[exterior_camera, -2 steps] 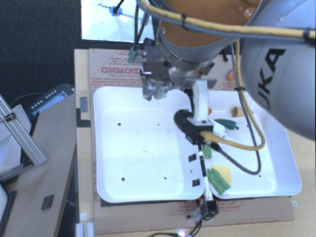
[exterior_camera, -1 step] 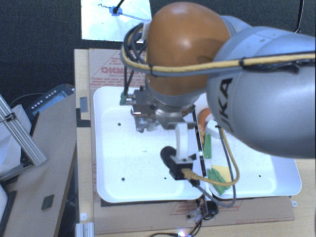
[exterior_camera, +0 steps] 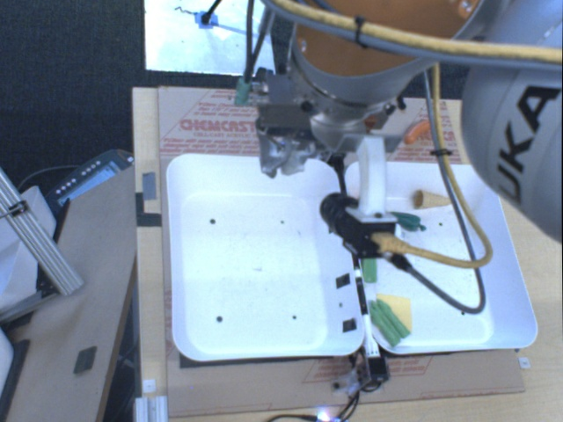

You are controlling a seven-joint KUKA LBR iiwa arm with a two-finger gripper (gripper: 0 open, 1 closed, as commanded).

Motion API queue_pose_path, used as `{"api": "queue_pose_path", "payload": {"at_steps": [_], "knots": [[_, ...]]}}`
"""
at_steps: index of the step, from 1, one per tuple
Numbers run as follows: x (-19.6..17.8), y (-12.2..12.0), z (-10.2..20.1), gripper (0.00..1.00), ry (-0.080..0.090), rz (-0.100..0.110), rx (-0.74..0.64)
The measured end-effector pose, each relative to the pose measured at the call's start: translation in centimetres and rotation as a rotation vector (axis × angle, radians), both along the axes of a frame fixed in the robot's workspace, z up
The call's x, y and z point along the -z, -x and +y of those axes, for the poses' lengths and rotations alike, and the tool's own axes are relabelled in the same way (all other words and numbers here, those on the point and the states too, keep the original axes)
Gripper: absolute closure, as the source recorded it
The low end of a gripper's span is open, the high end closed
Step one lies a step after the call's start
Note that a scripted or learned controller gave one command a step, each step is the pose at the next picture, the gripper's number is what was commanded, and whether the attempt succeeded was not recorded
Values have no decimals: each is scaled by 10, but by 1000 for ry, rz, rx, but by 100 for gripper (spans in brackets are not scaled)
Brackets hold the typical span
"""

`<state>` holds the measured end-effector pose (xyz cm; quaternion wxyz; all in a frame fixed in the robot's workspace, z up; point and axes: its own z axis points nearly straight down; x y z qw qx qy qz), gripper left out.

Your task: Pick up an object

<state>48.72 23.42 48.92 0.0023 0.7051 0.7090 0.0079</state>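
- We see our arm [exterior_camera: 396, 25] lean in over the two white bins, with the gripper [exterior_camera: 283, 154] at the back rim of the left bin [exterior_camera: 246, 262].
- We cannot tell if it is pinching or let go, and we see no toy in it.
- The things to pick lie in the right bin [exterior_camera: 493, 315]: a yellow wedge [exterior_camera: 398, 308], a green stick [exterior_camera: 388, 320], a tan cone [exterior_camera: 430, 200], a dark green piece [exterior_camera: 410, 222].
- We think the gripper must go over there, as it hangs above bare floor.
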Motion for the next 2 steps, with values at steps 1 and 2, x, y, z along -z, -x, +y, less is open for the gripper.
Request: {"api": "queue_pose_path", "payload": {"at_steps": [1,2], "knots": [[83,-14,0,100,11,19,5],[150,-81,-1,100,10,15,6]]}}
